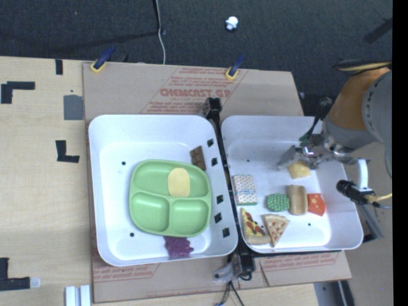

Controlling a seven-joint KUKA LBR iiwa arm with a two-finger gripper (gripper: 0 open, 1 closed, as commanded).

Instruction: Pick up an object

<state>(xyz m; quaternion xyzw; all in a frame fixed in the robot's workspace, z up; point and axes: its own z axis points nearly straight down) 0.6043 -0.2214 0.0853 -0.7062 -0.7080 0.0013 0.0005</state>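
Pincer [298, 159] low in the right shallow white bin [255, 127], directly over a small pale-yellow lumpy piece [299, 169], apparently touching it; its opening and any grip cannot be told from this blurred view.

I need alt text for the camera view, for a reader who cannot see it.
The robot's tool is over a pale yellow food piece in the right bin, among other toy foods. The left bin has a green divided plate with a yellow item.
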